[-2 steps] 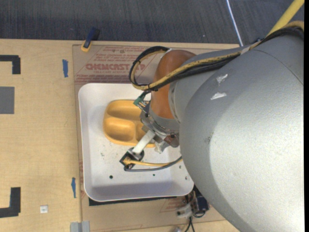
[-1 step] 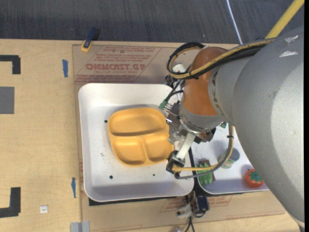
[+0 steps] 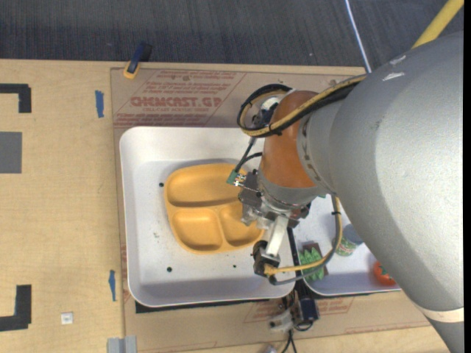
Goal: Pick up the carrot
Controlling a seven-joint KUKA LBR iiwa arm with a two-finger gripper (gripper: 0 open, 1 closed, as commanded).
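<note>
Two white bins, one yellow divided tray.

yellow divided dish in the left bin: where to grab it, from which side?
Probably by the raised outer rim on its left side, coming straight down. The yellow divided dish lies flat and looks too wide to span, so pinching across the rim suits it. The left bin shows bare floor beside that edge, while the arm overhangs the dish's right edge.

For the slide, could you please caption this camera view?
KUKA arm reaching over the left white bin, above a yellow divided tray; an orange object lies in the right bin.
</note>
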